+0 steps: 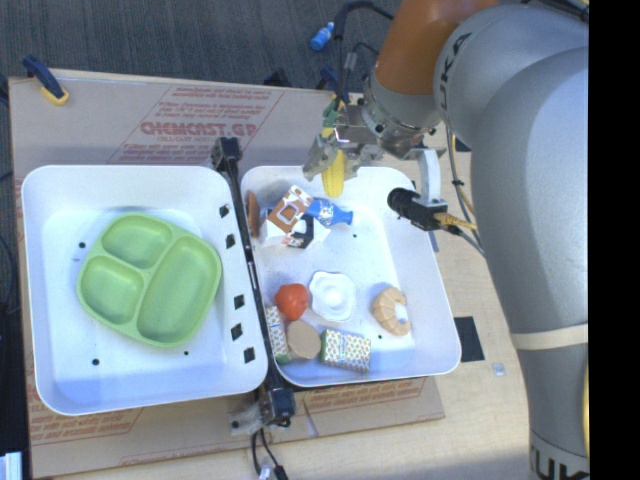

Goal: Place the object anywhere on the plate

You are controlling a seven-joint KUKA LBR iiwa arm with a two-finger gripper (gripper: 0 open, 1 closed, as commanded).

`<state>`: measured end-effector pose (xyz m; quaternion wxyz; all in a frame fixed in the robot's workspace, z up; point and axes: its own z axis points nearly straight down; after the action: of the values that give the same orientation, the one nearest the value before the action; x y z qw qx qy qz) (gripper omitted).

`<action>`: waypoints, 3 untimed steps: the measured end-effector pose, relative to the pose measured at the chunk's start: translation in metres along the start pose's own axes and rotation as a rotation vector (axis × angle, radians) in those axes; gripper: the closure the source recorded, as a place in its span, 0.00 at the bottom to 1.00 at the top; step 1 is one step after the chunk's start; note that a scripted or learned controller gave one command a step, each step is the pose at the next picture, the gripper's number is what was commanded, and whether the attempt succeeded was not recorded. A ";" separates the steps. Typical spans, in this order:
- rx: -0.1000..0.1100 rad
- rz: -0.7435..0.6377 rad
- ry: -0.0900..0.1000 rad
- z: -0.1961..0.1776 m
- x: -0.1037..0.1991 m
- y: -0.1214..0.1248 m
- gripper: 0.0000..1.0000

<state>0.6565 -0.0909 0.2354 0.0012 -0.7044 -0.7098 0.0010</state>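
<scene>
Gripper point(335, 160) clamped on a yellow toy banana point(333, 175) hanging above the right bin's point(425, 298) far edge (light, stiff, slick plastic; mid-body grip safest), green plate point(150, 278) well left.

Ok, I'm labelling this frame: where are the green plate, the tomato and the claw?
green plate point(150, 280): camera view, on a divider ridge.
tomato point(292, 301): camera view, its red top.
claw point(334, 164): camera view, by the yellow piece at its tips.

arm point(520, 168) cut off at right and bottom edges, yellow item point(334, 174) partly hidden beneath claw point(332, 158)
</scene>
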 end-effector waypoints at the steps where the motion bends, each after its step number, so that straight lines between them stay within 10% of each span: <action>1: 0.002 0.003 0.000 0.045 0.032 -0.096 1.00; 2: -0.003 0.002 0.000 -0.017 0.068 -0.045 1.00; 3: 0.003 0.000 -0.001 0.037 0.109 -0.104 1.00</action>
<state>0.5514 0.0169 0.1984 0.0018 -0.7044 -0.7098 0.0022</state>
